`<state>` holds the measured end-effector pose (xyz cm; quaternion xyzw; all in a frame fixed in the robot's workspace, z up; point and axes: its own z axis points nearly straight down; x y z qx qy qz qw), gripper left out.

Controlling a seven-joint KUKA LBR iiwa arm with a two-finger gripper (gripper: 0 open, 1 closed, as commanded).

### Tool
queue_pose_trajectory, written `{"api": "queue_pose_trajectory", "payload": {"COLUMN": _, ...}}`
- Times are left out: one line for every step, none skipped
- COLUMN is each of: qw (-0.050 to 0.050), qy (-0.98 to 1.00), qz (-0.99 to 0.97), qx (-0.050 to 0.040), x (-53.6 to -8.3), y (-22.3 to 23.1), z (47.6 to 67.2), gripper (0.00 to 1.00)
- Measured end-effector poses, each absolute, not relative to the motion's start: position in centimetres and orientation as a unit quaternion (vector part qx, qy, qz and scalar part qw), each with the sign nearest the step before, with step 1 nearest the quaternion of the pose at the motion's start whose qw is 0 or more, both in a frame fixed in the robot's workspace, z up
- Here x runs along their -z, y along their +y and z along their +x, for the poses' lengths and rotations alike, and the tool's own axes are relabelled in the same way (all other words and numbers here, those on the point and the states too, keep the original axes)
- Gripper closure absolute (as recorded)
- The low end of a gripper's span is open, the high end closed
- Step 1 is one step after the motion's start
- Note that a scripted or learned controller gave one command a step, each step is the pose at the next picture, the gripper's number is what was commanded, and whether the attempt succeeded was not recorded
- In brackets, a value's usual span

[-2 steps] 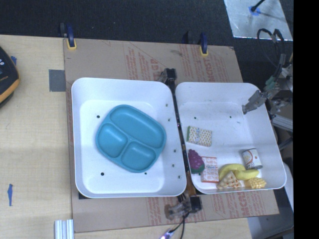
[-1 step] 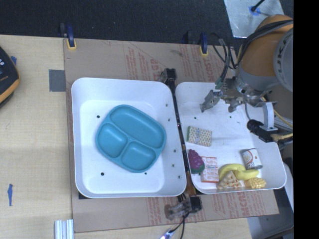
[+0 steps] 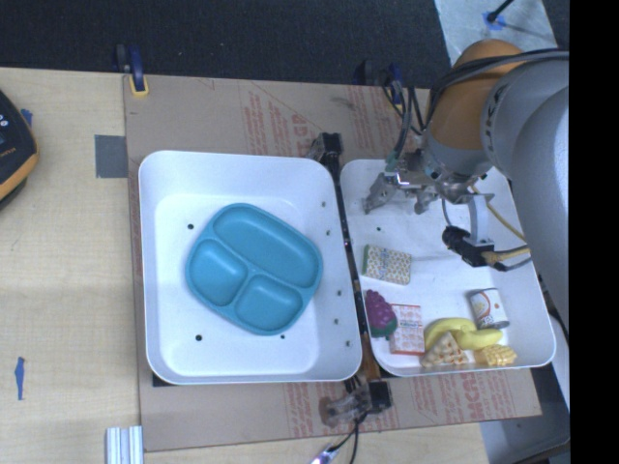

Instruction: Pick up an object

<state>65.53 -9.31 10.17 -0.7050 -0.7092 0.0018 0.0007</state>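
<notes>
Jaws hang over right bin (image 3: 542, 351); patterned packet (image 3: 387, 264) lies below

My own arm (image 3: 527, 114) ran out past the right edge and covered the far right corner of the right bin (image 3: 387, 177). My gripper (image 3: 401, 196) was too small and blurred for me to tell how its fingers stood. A dark device (image 3: 14, 153) was cut off by the left edge. The print on the patterned card (image 3: 387, 264) and on the small box (image 3: 488, 307) could not be read. The food toys (image 3: 459, 344) overlapped; their shapes were unclear.
</notes>
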Motion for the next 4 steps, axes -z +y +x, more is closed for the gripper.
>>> {"api": "queue_pose_trajectory", "payload": {"qw": 0.001, "qy": -0.709, "qz": -0.705, "qx": -0.0012, "x": -19.2, "y": 0.4, "z": 61.9, "gripper": 0.00}}
{"api": "queue_pose_trajectory", "payload": {"qw": 0.001, "qy": -0.709, "qz": -0.705, "qx": -0.0013, "x": -19.2, "y": 3.4, "z": 65.6, "gripper": 0.00}}
{"api": "queue_pose_trajectory", "payload": {"qw": -0.006, "qy": -0.707, "qz": -0.707, "qx": -0.0020, "x": -16.3, "y": 7.2, "z": 65.2, "gripper": 0.00}}
{"api": "queue_pose_trajectory", "payload": {"qw": -0.013, "qy": -0.706, "qz": -0.708, "qx": -0.0009, "x": -16.0, "y": 7.7, "z": 65.6, "gripper": 0.00}}
